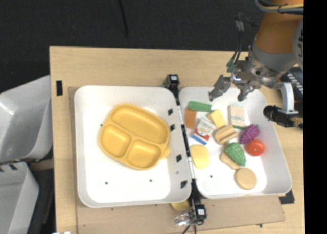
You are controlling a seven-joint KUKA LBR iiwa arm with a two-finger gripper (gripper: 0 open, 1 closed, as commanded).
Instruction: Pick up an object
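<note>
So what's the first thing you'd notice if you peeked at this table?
Probably the big yellow divided tray lying alone in the left bin. Next, the jumble of toy food in the right bin: a red tomato, purple grapes, a green strawberry-shaped piece and a round cookie. Above that bin's far edge hangs the gripper, its fingers spread apart with nothing between them.

Hand [231, 89] above the right bin's [278, 177] far edge, fingers spread, nothing between them. Below it, toy foods crowded together: green block [199, 106], purple grapes [249, 134], red tomato [255, 148], round cookie [246, 178]. Yellow divided tray [135, 136] tilted in left bin [92, 177].
</note>
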